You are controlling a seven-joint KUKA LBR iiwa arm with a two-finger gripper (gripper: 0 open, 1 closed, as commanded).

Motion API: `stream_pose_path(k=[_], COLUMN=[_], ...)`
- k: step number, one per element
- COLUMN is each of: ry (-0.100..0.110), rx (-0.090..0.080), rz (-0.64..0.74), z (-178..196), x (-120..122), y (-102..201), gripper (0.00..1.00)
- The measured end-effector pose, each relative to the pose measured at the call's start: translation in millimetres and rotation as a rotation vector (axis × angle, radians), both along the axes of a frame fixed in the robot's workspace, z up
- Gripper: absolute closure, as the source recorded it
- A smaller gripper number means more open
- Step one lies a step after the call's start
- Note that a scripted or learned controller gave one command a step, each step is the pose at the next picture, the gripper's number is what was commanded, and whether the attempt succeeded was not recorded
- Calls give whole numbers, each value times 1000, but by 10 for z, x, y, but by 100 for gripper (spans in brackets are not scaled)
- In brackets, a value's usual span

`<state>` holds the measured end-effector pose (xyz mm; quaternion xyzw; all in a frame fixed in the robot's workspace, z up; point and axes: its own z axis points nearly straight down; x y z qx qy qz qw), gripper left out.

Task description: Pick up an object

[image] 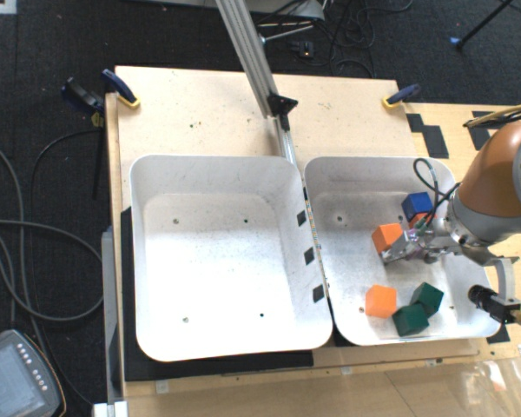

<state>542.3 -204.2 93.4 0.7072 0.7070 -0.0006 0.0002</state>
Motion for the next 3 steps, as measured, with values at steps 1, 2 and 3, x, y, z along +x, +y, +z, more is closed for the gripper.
stream_pose_path(k=[1, 2, 3], ry=[-2, -7, -8], rx=[0, -2, -2], rz=[0, 3, 4], z=[121, 758, 1380], x=[8, 35, 114], y=[-1, 6, -12], gripper=[100, 100, 100])
